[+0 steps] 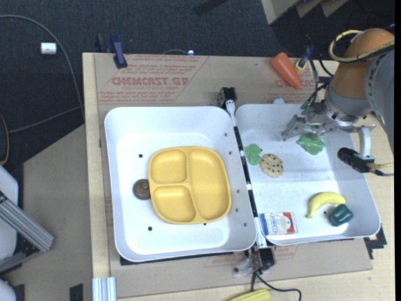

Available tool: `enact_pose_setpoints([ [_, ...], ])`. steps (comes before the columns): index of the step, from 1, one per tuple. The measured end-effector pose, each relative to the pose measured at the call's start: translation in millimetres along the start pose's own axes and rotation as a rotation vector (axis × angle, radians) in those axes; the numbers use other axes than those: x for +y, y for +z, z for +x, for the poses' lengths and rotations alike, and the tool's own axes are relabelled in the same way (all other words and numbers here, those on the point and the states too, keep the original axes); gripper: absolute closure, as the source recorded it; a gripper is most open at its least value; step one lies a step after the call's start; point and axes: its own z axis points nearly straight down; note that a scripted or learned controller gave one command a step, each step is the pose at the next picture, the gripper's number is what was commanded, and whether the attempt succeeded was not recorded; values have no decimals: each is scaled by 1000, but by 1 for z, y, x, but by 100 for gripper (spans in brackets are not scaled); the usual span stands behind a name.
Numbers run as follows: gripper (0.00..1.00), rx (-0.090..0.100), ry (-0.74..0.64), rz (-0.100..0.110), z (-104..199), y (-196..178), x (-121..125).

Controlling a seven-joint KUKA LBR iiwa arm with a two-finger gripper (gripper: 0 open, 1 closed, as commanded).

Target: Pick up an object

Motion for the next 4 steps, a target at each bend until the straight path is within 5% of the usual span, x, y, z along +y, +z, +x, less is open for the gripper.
enact_pose_setpoints([
  [1, 0, 1, 2, 5, 15, 0, -44],
  [2, 0, 5, 0, 6, -28, -1, 14],
  [3, 0, 0, 2, 4, -17, 0, -13],
  [4, 0, 10, -1, 7, -36, 0, -1],
])
